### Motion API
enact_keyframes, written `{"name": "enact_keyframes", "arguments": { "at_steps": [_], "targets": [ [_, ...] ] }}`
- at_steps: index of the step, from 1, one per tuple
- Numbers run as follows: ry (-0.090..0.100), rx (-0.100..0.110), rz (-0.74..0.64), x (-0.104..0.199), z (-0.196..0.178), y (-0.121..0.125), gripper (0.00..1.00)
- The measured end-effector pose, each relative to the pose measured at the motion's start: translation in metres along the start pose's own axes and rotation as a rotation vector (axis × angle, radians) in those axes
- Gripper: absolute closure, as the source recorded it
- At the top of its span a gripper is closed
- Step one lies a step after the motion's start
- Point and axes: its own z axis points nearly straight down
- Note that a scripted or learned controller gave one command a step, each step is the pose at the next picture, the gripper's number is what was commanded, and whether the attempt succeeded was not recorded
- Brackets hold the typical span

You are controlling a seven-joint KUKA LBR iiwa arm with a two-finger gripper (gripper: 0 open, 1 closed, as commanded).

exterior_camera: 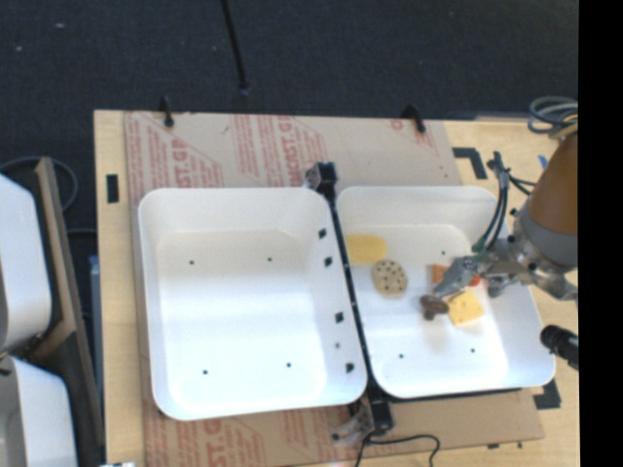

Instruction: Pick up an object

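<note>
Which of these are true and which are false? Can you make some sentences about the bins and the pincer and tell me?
1. All the objects lie in the right bin. True.
2. The round cookie lies in the left bin. False: it lies in the right bin, near the divider.
3. The pincer is over the right bin. True.
4. The pale yellow piece sits beside the cookie. True.
5. The arm reaches in from the picture's left. False: it comes from the right.
</note>
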Motion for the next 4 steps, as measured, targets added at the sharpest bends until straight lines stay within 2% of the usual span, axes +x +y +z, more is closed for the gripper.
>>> {"name": "enact_keyframes", "arguments": {
  "at_steps": [1, 2, 3, 4],
  "targets": [
    [0.001, 0.004, 0.0, 0.003, 0.042, -0.002, 0.0],
    [0.001, 0.006, 0.001, 0.001, 0.104, -0.006, 0.0],
    [0.0, 0.002, 0.0, 0.001, 0.118, -0.006, 0.0],
    [0.0, -0.001, 0.002, 0.0, 0.107, -0.006, 1.0]
  ]
}}
